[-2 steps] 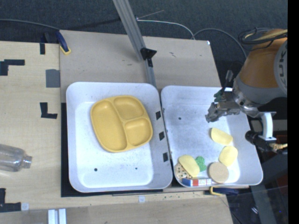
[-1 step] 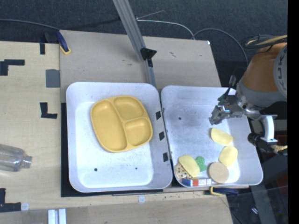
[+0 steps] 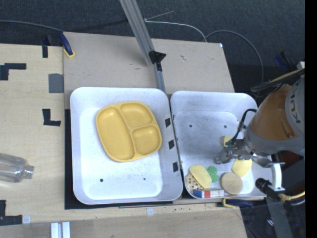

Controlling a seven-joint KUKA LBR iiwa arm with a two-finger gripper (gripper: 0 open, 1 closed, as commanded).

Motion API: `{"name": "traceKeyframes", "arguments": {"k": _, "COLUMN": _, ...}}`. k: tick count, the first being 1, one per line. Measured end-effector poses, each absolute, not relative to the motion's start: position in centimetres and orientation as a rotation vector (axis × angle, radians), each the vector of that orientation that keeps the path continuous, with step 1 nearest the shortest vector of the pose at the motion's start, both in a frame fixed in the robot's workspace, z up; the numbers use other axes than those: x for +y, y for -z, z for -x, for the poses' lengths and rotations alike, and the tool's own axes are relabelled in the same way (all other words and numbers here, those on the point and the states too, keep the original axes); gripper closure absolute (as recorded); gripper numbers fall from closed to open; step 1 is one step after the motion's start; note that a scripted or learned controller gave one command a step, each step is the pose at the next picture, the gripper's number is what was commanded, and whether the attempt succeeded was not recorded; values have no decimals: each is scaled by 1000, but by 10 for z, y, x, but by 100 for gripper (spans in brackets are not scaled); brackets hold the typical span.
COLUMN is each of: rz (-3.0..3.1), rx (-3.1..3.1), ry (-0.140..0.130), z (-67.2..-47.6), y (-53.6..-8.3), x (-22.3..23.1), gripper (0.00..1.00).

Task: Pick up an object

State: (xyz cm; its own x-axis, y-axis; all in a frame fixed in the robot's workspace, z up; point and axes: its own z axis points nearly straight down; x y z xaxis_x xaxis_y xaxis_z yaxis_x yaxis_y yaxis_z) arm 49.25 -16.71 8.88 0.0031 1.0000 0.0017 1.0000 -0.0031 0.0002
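The right bin (image 3: 208,103) holds several small objects near its front edge: a pale yellow oblong piece (image 3: 200,175), a green piece (image 3: 212,172), a tan round piece (image 3: 231,183), a yellow piece (image 3: 241,167) and a flat red, white and blue item (image 3: 208,194). My gripper (image 3: 225,154) is low in this bin, just left of the yellow piece and above the tan one. A small yellow bit (image 3: 228,141) shows right behind it. The arm's orange band (image 3: 272,115) rises to the right.
A yellow three-compartment plate (image 3: 129,131) lies in the left bin (image 3: 84,148). A metal pole (image 3: 136,21) slants over the back of the bench. A clear plastic bottle (image 3: 12,168) lies on the wooden table at far left.
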Motion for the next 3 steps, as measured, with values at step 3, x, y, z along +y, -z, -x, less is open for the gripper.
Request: {"name": "traceKeyframes", "arguments": {"k": 3, "rz": 2221, "rx": -2224, "ry": 1, "z": -485, "y": -274, "x": -90, "gripper": 100}}
